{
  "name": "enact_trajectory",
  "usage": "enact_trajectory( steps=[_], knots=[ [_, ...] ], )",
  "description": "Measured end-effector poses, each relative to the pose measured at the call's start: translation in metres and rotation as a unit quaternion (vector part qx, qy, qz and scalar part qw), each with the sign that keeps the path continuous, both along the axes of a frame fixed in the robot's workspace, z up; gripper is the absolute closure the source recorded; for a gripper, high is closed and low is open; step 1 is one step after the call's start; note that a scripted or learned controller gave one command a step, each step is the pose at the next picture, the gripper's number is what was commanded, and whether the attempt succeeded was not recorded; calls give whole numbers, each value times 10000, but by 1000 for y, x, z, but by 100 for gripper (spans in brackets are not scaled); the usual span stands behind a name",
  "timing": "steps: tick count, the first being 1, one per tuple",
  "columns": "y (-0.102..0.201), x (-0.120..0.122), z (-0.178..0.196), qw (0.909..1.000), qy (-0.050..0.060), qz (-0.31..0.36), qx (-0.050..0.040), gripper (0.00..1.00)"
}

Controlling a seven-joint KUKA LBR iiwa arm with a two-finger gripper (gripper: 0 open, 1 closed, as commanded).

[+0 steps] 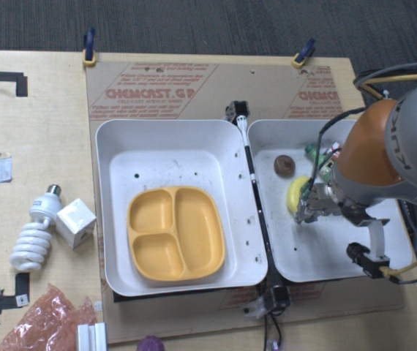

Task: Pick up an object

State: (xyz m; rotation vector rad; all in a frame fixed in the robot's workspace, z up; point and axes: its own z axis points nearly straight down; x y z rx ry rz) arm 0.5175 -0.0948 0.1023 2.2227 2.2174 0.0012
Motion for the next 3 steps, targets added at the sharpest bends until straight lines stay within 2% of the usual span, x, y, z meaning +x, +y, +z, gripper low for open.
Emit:
enact_trajectory(
  steps=[1,2,3],
  knots=[
    [0,0,0,10000,2,-2,0,0],
    [-1,1,10,10000,-7,-2,-3,100],
    [-1,1,10,10000,-5,-4,-3,0]
  ],
)
